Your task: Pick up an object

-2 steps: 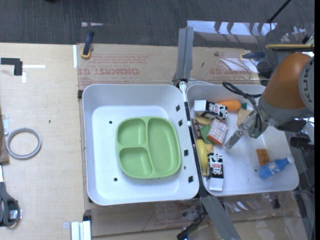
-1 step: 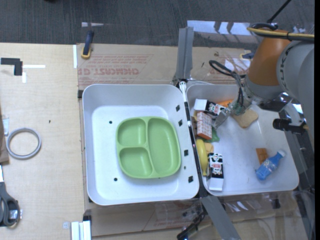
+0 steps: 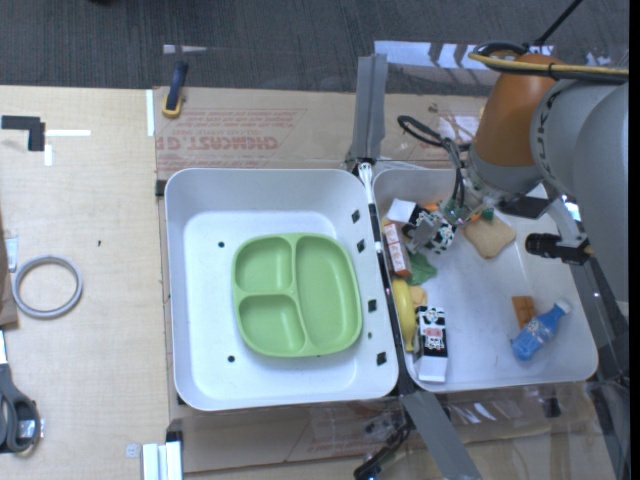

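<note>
Nearest the lens, a carton (image 3: pixel 432 340) lies at the right bin's (image 3: pixel 560 368) lower left rim, beside a banana (image 3: pixel 404 303). Gripper (image 3: pixel 440 226) sits low at the bin's upper left over a spotted toy (image 3: pixel 432 230), a likely pick target; finger state cannot be told. Bread (image 3: pixel 488 236) and a red pack (image 3: pixel 395 248) crowd it. Bottle (image 3: pixel 538 332) lies lower right. Left bin (image 3: pixel 190 268) holds a green tray (image 3: pixel 298 294).

- The divided plate (image 3: pixel 298 294) was light green.
- Both bins (image 3: pixel 190 268) were white.
- The bottle (image 3: pixel 537 332) was blue.
- The carton (image 3: pixel 432 340) was white with black cow patches.
- The arm (image 3: pixel 585 138) was grey, with an orange band (image 3: pixel 512 108).
- The banana (image 3: pixel 404 306) was yellow.
</note>
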{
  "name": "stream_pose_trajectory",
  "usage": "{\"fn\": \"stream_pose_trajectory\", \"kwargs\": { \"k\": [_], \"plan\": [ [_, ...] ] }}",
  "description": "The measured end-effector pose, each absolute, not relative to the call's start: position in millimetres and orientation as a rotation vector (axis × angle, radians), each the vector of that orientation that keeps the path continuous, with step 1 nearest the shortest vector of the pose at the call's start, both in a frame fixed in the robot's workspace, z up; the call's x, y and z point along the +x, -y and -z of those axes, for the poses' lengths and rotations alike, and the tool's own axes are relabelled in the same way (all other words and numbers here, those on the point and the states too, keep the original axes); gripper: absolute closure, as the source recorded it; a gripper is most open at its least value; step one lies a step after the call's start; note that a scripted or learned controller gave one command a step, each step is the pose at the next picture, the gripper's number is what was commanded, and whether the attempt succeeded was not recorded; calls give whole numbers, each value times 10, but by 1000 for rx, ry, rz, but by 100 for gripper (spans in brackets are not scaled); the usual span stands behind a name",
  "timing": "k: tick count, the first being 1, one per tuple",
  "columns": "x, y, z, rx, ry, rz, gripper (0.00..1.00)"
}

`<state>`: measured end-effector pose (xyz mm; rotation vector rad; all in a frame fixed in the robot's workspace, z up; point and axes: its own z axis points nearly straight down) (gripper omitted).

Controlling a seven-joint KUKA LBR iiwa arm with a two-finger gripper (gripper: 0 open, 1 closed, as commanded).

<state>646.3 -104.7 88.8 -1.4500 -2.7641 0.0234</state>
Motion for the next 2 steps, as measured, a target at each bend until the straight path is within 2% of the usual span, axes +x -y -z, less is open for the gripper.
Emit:
{"fn": "stream_pose_trajectory", "kwargs": {
  "k": [1,2],
  "plan": [
    [6488,1027,-992,-1445,2776,-20,100],
    [6594,601,-2060,-1583,2716,-2,100]
  ]
}}
